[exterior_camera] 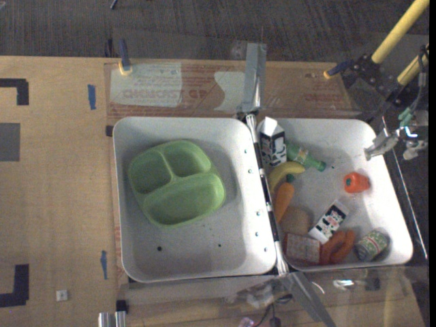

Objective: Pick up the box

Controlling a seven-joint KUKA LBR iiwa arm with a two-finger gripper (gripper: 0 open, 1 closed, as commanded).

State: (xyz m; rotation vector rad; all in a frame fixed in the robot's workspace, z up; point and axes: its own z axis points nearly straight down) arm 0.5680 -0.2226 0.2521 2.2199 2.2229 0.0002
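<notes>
The box [302,248], reddish and seemingly flat, lies by the right bin's [381,131] near-left corner.

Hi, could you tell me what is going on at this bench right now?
The robot arm's gripper hangs over the right bin's far right edge, holding nothing. That bin holds toy food, including a small milk-carton box, a banana and a carrot. The left bin holds a green divided plate. No box has been picked up yet.
</notes>
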